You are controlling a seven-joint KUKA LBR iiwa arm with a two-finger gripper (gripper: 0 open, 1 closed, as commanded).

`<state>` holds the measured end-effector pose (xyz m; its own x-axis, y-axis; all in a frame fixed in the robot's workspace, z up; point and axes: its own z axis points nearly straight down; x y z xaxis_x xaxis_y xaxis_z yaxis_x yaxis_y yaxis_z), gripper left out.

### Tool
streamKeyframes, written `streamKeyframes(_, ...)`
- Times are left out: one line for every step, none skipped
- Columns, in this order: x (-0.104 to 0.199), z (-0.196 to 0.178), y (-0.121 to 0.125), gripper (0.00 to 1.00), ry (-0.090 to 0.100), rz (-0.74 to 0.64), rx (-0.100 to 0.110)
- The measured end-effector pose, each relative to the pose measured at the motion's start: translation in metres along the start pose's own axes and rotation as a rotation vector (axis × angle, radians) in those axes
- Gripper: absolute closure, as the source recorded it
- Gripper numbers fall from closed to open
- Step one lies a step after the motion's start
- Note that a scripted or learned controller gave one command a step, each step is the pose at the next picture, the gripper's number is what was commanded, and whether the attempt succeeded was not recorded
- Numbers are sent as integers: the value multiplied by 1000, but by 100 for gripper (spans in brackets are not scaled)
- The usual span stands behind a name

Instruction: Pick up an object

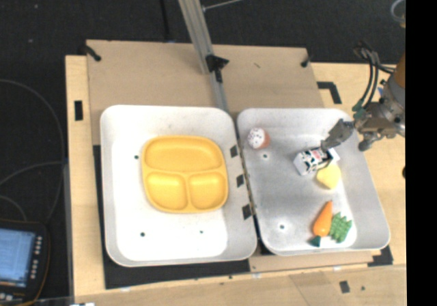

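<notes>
Hovering at the right bin's [362,182] right edge, gripper [348,132] looks open, holding nothing. Nearest: black-and-white can [313,160], touching yellow lemon [329,176]; carrot [323,218] further off. Nothing picked; descend, close, lift all remain.

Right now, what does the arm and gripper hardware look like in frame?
At the right edge, the gripper is grey metal with dark fingers. Black cables loop above it along the wrist. A hint of orange shows at the edge above.
</notes>
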<state>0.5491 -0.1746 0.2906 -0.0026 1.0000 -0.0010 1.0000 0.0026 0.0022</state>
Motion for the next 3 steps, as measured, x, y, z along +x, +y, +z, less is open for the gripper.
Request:
streamKeyframes(0,0,0,0,0,1,0)
streamKeyframes(2,43,5,0,-1,3,5)
streamKeyframes(-6,89,0,0,0,4,6)
